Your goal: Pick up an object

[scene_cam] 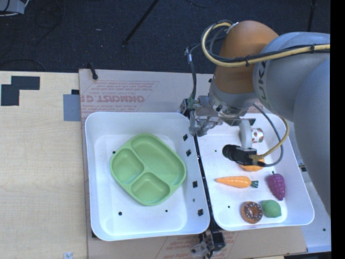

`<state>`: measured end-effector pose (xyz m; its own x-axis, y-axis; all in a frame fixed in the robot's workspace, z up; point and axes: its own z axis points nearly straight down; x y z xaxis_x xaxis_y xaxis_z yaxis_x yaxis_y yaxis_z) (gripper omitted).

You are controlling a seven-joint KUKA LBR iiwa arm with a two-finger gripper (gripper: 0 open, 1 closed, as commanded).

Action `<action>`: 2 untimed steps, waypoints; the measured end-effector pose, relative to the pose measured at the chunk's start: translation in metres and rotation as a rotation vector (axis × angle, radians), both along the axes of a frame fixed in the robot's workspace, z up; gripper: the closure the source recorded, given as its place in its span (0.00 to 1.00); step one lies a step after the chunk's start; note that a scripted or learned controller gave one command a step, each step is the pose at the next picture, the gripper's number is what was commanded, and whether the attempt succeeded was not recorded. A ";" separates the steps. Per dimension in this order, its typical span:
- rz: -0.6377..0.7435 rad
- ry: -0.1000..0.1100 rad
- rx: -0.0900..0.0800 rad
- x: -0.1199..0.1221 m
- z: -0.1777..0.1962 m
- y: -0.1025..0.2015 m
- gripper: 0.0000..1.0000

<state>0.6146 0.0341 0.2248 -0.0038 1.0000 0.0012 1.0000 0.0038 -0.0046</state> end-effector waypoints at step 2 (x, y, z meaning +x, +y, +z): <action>-0.001 0.001 -0.001 -0.023 0.012 0.077 1.00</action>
